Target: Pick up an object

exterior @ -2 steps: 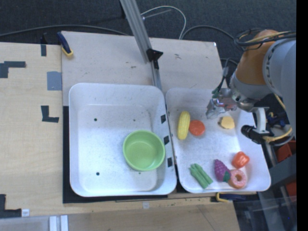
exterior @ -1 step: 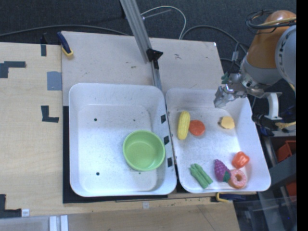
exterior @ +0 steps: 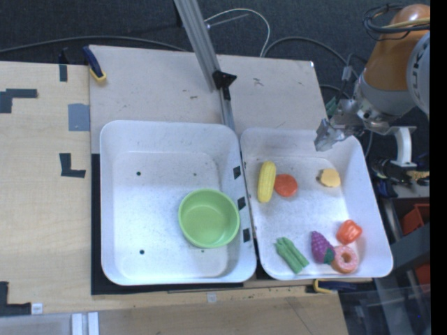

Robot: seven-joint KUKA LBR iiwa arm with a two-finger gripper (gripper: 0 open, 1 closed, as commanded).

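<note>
My gripper (exterior: 325,140) hangs over the far right corner of the right bin (exterior: 367,208), above and apart from the toys. In that bin lie a yellow corn cob (exterior: 266,181), a red tomato (exterior: 285,185), a small yellow piece (exterior: 330,179), a red pepper (exterior: 348,232), purple grapes (exterior: 320,245), a pink donut (exterior: 345,259) and a green vegetable (exterior: 291,254). Nothing shows between the fingers.
The left bin (exterior: 126,187) holds a green bowl (exterior: 208,218) near its right wall. A grey metal pole (exterior: 199,33) slants down to the bins' shared far edge. Cables lie on the bench behind the bins.
</note>
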